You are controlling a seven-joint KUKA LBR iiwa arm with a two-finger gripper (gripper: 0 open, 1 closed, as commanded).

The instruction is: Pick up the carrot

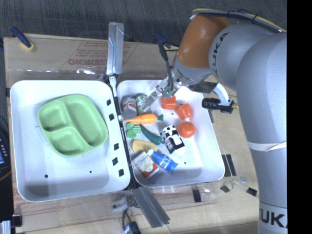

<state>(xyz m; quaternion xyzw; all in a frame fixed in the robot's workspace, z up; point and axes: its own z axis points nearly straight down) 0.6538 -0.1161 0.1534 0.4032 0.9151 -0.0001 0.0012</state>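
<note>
Orange carrot (143,119) lies by the right bin's (210,156) left wall; we should descend there, gripper (165,90) state unclear.

Lettering on me and the bench

My arm (265,145) bears "KU", cut by the frame's edge, at lower right. The cardboard sheet (87,57) behind the bins carries red print at upper left, too blurred to read.

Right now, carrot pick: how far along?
Done: arm is over the right bin, gripper low at its back edge near a can. In hand: nothing visible. Left: the carrot lies flat in the bin, left of the gripper, ungrasped; reach, grip, lift.
</note>
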